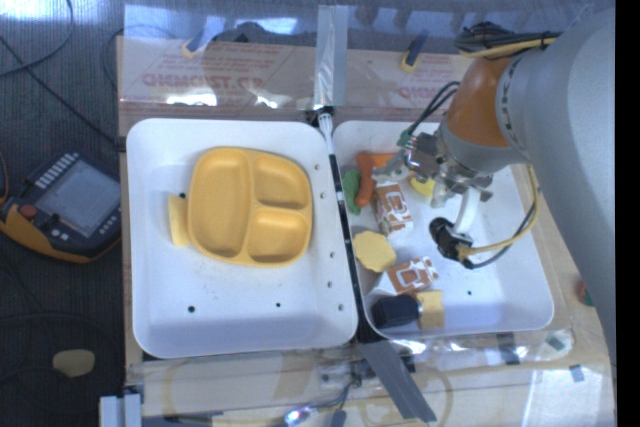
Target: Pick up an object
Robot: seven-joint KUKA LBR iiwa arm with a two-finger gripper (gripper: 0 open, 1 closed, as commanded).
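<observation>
Tray point(249, 205): one, yellow, left bin point(150, 315); two waffle-print blocks; tool point(448, 183) above right bin point(520, 305).

Divided tray point(250, 205) in left bin point(150, 315), small items point(392, 210) in right bin point(520, 305)

The grey arm point(560, 105) reaches in from the right, tool point(455, 190) pointing downward.

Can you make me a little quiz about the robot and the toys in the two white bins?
1. True or false: the yellow tray lies in the right bin.
2. Over which bin is the gripper: left or right?
3. The carrot is: A) at that bin's far end, B) at its near end, C) on the floor.

Key: 1 false, it lies in the left bin. 2 right. 3 A.
</observation>
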